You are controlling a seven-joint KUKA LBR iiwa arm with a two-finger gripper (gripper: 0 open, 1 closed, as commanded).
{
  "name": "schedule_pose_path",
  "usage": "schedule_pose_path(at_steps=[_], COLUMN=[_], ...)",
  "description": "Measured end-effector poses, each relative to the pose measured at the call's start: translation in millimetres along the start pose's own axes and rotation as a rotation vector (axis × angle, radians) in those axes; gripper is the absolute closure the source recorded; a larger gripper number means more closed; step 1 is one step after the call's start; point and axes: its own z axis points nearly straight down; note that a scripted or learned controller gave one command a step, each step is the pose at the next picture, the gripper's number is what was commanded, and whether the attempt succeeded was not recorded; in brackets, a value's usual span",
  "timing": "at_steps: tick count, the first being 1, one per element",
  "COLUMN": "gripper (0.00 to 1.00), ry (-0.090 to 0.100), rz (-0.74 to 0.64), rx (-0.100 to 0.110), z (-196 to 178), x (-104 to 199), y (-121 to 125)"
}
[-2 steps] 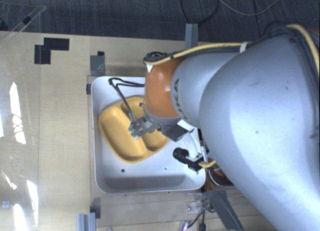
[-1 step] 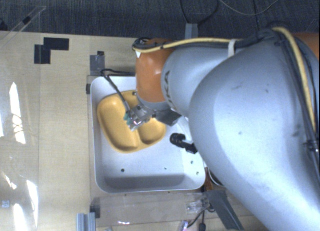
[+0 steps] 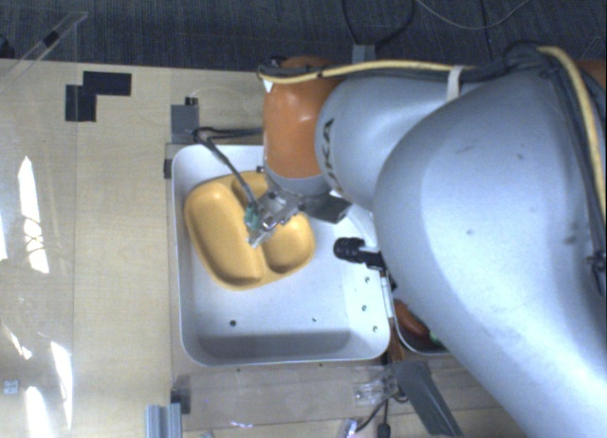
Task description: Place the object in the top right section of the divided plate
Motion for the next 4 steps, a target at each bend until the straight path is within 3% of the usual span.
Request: schedule_pose_path(at_steps=[1, 2, 3, 4], gripper=[0.0, 0.0, 0.0, 0.0], ry=[-0.005, -0.015, -0.019, -0.013], rz=[0.0, -0.047, -0.094, 0.07], rx=[-0.004, -0.05, -0.053, -0.051], z=[2, -76, -101, -95], x=[-2, -30, -112, -99], y=[0, 39, -19, -30])
